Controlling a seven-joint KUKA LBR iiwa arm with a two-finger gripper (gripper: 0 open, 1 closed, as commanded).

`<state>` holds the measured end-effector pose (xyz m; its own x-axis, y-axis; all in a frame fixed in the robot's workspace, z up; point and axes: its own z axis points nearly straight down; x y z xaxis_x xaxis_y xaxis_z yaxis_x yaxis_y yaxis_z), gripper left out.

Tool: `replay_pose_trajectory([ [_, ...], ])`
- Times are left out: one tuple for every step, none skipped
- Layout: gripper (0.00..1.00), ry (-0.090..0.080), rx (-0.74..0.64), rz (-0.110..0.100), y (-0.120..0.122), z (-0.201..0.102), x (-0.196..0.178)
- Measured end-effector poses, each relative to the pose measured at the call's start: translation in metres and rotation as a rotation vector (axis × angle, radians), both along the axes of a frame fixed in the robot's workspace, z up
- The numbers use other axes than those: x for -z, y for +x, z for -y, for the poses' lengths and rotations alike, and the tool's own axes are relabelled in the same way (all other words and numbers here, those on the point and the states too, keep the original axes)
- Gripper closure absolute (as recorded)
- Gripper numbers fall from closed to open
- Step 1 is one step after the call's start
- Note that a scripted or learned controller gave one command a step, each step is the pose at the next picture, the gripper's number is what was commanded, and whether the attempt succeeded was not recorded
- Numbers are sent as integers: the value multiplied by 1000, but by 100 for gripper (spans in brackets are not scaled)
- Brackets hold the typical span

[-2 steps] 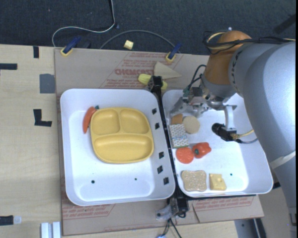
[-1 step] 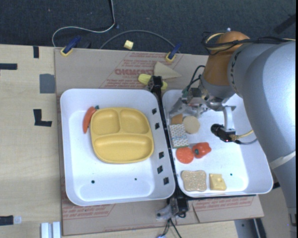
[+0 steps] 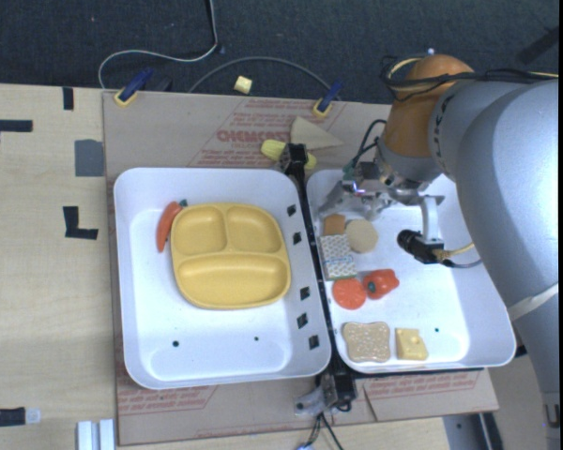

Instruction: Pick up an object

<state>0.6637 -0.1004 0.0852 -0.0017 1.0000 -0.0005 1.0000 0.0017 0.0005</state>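
My gripper (image 3: 360,191) hangs low over the far end of the right bin (image 3: 469,331), under the orange wrist band. Just in front of it lie a small brown piece (image 3: 334,223) and a round beige piece (image 3: 362,237), close to the gripper's tip. Toward the near side come a grey patterned block (image 3: 338,256), a red-orange tomato-like piece (image 3: 350,294) beside a red piece (image 3: 383,282), a slice of toast (image 3: 366,341) and a yellow cheese wedge (image 3: 412,344). I see nothing lifted off the bin floor.
The left bin (image 3: 141,345) bears a yellow divided plate (image 3: 230,254) with an orange carrot (image 3: 167,225) at its left. A black divider with clips (image 3: 305,251) runs between the bins. The large grey arm body (image 3: 507,186) covers the right bin's right side. A yellow object (image 3: 275,148) lies behind the bins.
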Motion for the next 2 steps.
replay_pose_trajectory([
  [0,1,-1,0,5,3,0],
  [100,0,-2,2,5,3,-10],
])
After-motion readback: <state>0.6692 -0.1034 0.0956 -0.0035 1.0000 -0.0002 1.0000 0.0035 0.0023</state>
